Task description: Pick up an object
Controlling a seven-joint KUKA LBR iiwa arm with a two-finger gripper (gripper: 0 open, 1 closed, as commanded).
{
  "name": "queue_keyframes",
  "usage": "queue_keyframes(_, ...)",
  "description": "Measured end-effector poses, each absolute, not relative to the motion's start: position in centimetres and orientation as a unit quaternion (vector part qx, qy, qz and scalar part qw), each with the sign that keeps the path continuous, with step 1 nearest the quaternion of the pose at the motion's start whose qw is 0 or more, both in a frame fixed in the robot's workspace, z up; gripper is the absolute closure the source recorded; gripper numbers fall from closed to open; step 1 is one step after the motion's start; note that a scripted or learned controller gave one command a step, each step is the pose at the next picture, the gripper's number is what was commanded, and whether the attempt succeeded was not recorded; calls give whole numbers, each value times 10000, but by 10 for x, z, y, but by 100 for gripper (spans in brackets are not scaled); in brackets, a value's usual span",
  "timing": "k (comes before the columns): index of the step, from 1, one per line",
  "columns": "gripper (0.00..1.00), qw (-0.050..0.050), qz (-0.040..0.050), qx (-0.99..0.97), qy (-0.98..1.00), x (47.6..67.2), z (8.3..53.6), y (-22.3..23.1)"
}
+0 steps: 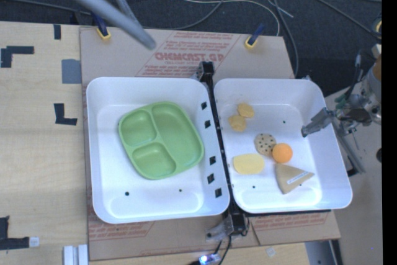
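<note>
At the right edge we saw the gripper [319, 121]: dull grey metal, one slim finger [315, 123] jutting out, with dark brackets and pale silvery housing behind it, all rather blurred.

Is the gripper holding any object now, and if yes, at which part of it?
Nothing is held. The gripper is at the right bin's right edge, apart from the food pieces.

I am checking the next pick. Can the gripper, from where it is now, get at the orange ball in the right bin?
Probably yes. The gripper hangs at the right bin's right side, and bare white floor lies between it and the orange ball. The cookie and the wedge sit close beside the ball, which may crowd the fingers.
</note>
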State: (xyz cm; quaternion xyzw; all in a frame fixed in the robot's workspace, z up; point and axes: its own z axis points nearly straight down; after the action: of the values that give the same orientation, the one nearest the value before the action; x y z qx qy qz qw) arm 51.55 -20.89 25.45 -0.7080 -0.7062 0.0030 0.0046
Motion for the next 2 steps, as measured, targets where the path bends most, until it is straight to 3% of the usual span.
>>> queue_keyframes(1,0,3,6,-7069,-7073,518,259,-209)
queue_keyframes(2,0,21,21,-7073,-7069,517,211,-217)
